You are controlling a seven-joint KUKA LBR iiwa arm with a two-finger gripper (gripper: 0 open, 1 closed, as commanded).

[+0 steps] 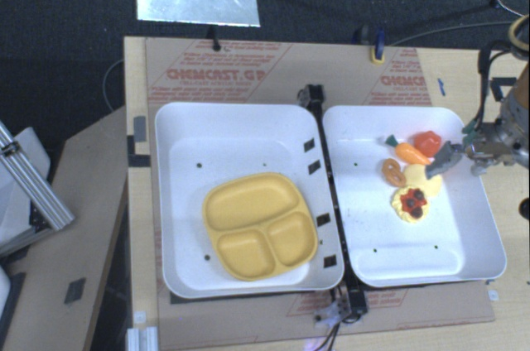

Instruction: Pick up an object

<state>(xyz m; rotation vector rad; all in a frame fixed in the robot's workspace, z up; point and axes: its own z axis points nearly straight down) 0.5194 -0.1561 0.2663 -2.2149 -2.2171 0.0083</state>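
While the gripper, its opening not discernible, hovers at frame right, toy foods cluster beside it in the right bin: carrot, tomato, pastry, tart. A yellow tray fills the left bin.

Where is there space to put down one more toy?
The right bin has bare floor along its near edge and left side, below the pizza toy. It is crowded at the far right, where the carrot, tomato and gripper cluster. The left bin has bare floor behind the yellow tray.
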